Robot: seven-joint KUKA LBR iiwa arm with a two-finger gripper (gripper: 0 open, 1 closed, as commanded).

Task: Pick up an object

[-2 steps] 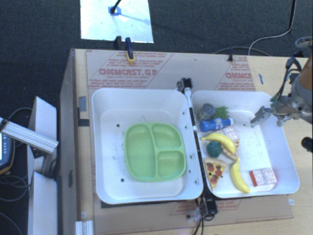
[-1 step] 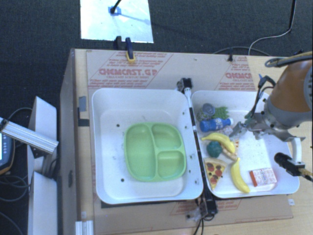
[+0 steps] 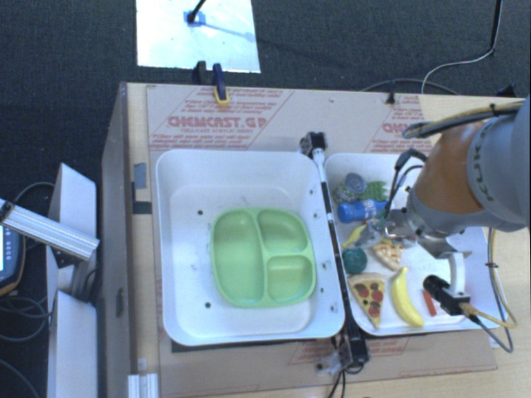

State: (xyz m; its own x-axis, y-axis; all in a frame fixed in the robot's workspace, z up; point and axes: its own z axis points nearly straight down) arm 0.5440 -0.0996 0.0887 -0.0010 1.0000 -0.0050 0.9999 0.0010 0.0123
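Reaching from the right, the arm [image 3: 465, 181] bends over the right bin [image 3: 473, 247]; hand's grip unclear.

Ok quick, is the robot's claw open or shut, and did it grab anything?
Gripper: down in the right bin over the toy food; whether it is open, shut or holding something cannot be told.
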